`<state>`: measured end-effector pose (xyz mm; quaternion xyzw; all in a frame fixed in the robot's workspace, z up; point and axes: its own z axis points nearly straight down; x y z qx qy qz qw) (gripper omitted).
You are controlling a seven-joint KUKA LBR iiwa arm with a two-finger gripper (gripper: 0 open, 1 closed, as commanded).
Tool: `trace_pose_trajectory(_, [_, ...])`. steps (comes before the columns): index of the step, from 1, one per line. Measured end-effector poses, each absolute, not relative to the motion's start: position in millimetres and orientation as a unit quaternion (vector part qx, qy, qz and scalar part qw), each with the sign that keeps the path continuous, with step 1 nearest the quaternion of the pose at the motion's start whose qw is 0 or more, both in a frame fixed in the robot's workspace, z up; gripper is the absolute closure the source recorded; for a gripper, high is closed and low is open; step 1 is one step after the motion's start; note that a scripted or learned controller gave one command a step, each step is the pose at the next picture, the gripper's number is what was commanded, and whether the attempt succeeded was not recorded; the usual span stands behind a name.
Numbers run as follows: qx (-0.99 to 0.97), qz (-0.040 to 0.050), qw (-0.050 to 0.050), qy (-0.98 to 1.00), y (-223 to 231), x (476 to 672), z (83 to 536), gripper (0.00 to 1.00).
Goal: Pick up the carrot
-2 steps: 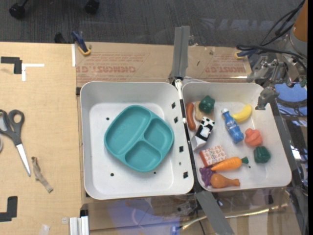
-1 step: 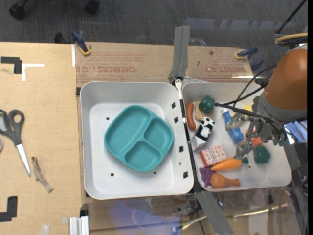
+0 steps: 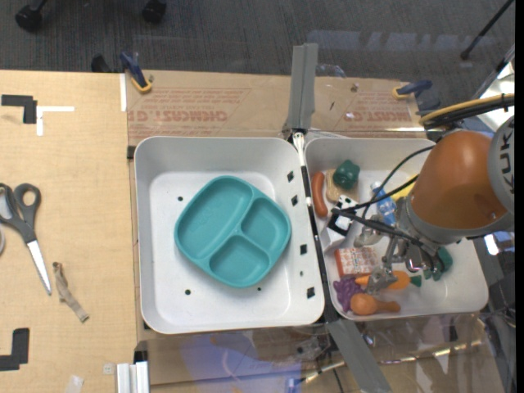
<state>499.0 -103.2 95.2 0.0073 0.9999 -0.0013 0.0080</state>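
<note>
The carrot (image 3: pixel 399 283) is a small orange piece with a green top, lying in the right bin (image 3: pixel 471 301) near its front. My gripper (image 3: pixel 391 268) hangs directly over the carrot's left end, low in the bin, and its metal parts cover part of the carrot. The arm's orange band (image 3: pixel 458 182) sits above it and hides the bin's right middle. From this angle it is unclear whether the carrot is gripped.
Crowded around the carrot are purple grapes (image 3: pixel 345 288), an orange round toy (image 3: pixel 365 304), a red-and-white packet (image 3: pixel 354 260), a hot dog (image 3: pixel 318 193) and a green toy (image 3: pixel 348 172). The left bin (image 3: pixel 155 244) holds a teal divided plate (image 3: pixel 234 231). Scissors (image 3: pixel 24 219) lie on the bench at left.
</note>
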Motion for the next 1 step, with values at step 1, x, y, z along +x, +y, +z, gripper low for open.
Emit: trace_pose_trajectory(1, [0.027,-0.0023,0.016,1.0,-94.5,487.0,98.3,0.0])
